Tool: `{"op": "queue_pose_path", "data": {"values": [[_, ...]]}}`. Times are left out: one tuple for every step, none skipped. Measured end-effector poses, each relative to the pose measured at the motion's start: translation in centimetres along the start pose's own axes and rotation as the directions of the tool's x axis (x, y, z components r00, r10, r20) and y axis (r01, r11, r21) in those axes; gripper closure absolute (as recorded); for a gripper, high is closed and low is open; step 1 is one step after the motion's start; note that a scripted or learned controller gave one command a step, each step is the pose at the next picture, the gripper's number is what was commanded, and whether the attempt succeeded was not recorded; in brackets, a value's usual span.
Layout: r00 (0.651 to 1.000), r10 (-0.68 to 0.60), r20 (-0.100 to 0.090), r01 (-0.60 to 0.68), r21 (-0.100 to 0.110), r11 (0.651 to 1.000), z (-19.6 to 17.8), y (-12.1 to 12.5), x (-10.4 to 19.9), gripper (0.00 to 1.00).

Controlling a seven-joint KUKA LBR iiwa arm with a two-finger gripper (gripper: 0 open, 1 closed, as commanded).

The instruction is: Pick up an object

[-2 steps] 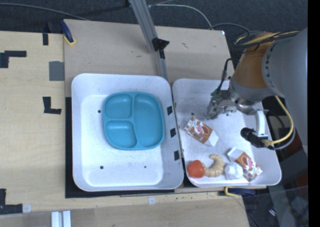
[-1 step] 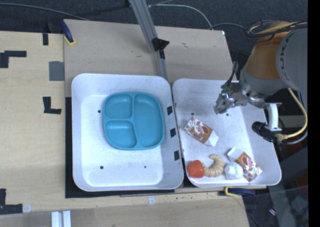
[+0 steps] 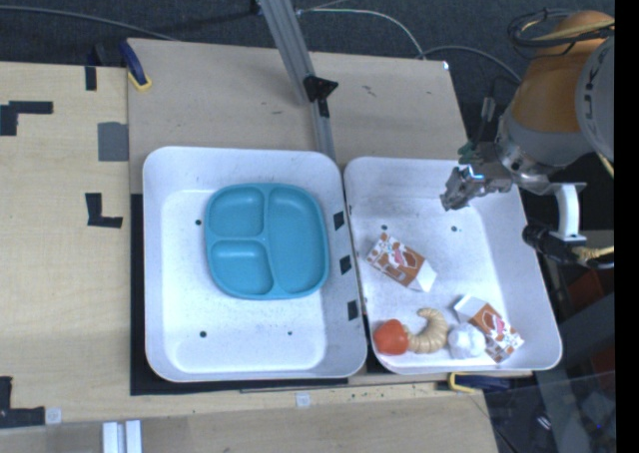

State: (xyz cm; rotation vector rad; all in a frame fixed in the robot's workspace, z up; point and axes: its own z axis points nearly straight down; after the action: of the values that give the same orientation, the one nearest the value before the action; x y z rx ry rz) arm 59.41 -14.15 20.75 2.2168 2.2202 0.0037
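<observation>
Overhead, camera view, bench with two white bins side by side.
Arm [image 3: 559,102]: grey with orange band, reaching in from right edge over upper part of right bin.
Gripper [image 3: 457,194]: hanging above upper right area of right bin; nothing visible between it and the floor; whether spread or closed cannot be told from this angle.
Left bin [image 3: 170,341]: holding a plate alone.
Plate [image 3: 267,240]: teal, three compartments, lying flat in upper middle of left bin.
Right bin [image 3: 399,177]: holding several small things, all below the gripper and apart from it.
Carton [image 3: 399,261]: small, white with red-brown print, lying tilted near middle of right bin.
Tomato [image 3: 391,337]: red, at lower left of right bin, touching croissant.
Croissant [image 3: 430,331]: tan, curved, just right of tomato.
White lump [image 3: 462,342]: crumpled, between croissant and second carton, touching both.
Second carton [image 3: 492,328]: white with orange-red print, tilted, at lower right corner of right bin.
Pole [image 3: 285,17]: grey, slanting from top down to gap between bins.
</observation>
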Motion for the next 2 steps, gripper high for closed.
{"op": "queue_pose_path", "data": {"values": [[1.0, -0.005, -0.004, 0.005, 0.005, 1.0, -1.1, -0.8, 5.5, 1.0], [1.0, -0.004, -0.002, 0.004, 0.007, 1.0, -0.2, -2.3, 10.5, 1.0]]}}
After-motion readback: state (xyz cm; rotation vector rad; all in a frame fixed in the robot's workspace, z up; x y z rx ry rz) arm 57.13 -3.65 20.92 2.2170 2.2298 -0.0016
